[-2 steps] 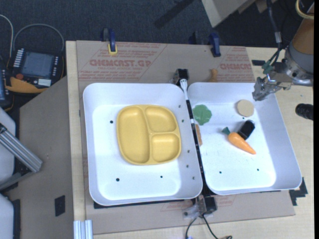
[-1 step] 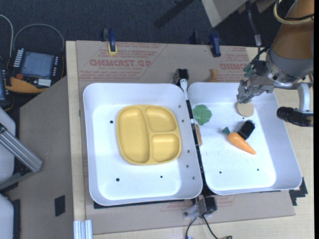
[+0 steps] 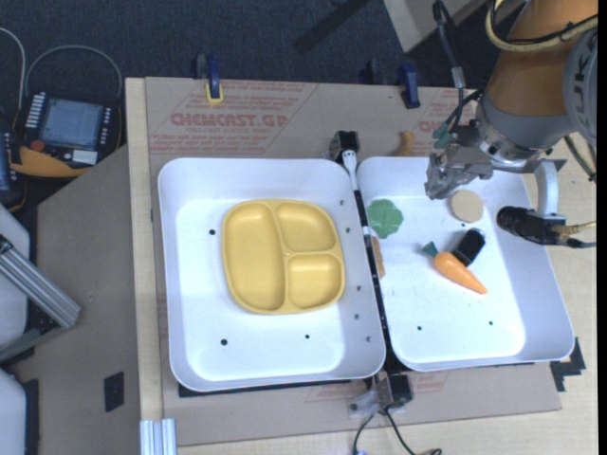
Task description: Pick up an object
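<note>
While my claw [image 3: 444, 186] hangs over the right bin's [image 3: 531, 335] far end, I cannot tell its state; nothing visibly sits in it. Just beside it lies a pale round disc [image 3: 466, 206], then a black block [image 3: 469, 245] touching the toy carrot [image 3: 459, 271]. The carrot looks light, rigid and smooth; I'd pinch across its thick middle. Its long axis runs diagonally, green stub toward the green lump [image 3: 385, 217].

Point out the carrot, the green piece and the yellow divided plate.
carrot [image 3: 461, 272]: camera view, middle of its orange body.
green piece [image 3: 385, 217]: camera view, its centre.
yellow divided plate [image 3: 249, 254]: camera view, floor of its large left compartment.
</note>
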You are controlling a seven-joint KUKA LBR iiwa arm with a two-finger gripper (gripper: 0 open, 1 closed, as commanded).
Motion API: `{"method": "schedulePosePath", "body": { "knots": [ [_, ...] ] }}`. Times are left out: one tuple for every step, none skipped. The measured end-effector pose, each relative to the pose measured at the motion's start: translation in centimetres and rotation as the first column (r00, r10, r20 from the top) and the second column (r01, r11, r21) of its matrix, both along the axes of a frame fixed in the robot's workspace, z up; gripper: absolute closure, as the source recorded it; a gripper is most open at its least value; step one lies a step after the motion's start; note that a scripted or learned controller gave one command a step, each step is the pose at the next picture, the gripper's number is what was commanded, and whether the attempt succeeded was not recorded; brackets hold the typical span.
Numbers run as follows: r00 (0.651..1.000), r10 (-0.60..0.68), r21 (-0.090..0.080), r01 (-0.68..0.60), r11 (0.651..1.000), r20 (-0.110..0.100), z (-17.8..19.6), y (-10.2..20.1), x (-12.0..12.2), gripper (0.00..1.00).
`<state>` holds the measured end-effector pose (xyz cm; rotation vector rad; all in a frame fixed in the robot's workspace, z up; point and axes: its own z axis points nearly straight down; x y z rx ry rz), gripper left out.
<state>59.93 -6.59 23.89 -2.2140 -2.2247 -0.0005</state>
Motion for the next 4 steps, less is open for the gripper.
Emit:
{"method": "schedulePosePath", "body": {
  "knots": [
    [1.0,0.0,0.001,0.0,1.0,-0.001,-1.0,4.8,-0.2,1.0],
    [1.0,0.001,0.001,-0.001,1.0,-0.002,-1.8,10.0,-2.1,1.0],
    [1.0,0.002,0.001,-0.002,1.0,-0.002,-2.6,15.6,-3.2,1.0],
    [1.0,-0.004,-0.002,0.004,1.0,-0.001,-2.6,15.2,-3.2,0.0]
  ]
}}
